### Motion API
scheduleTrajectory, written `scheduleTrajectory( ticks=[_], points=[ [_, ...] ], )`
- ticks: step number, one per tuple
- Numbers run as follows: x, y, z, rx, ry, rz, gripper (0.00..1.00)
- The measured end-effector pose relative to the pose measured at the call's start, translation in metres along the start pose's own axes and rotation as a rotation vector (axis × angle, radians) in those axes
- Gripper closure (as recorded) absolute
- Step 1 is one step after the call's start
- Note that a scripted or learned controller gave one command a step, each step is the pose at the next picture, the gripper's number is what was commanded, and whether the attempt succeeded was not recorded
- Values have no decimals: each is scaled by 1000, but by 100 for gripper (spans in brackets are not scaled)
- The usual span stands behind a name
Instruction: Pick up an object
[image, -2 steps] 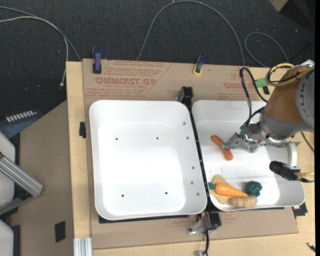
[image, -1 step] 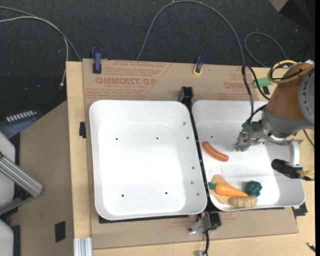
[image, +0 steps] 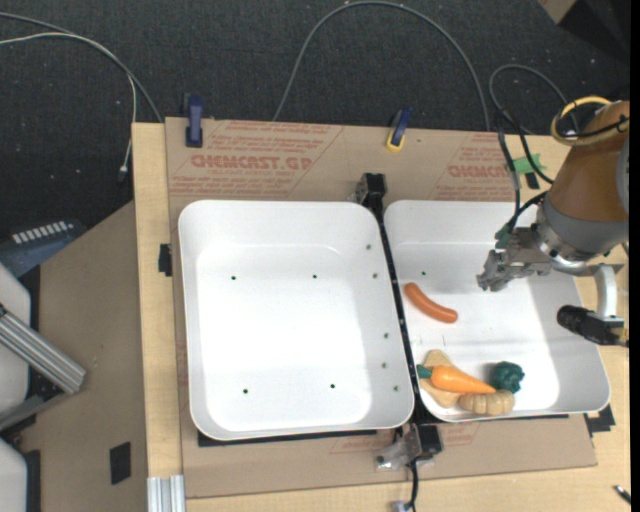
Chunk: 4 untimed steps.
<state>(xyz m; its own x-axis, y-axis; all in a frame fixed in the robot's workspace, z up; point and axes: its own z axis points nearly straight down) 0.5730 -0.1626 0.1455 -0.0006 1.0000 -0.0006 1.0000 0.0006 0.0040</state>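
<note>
The right bin (image: 560, 345) holds an orange sausage (image: 431, 303) near its left wall. By the bin's front edge lie an orange carrot (image: 455, 380), a dark green piece (image: 507, 376) and a tan lumpy piece (image: 487, 402). My gripper (image: 497, 277) hangs over the upper middle of the right bin, to the right of the sausage and apart from it. Nothing shows between its fingers.
The left bin (image: 290, 315) sits beside the right one, sharing a middle rim. Black clamps (image: 372, 187) stand at the back and front of that rim. Cables trail across the bench's back edge. The arm's body (image: 590, 190) covers the right bin's far right corner.
</note>
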Motion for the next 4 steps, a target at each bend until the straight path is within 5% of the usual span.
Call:
scheduleTrajectory(
  ticks=[2, 4],
  points=[
    [0, 8, -106, -2, -1, 0, 100],
    [115, -3, -107, 4, 2, -5, 100]
  ],
)
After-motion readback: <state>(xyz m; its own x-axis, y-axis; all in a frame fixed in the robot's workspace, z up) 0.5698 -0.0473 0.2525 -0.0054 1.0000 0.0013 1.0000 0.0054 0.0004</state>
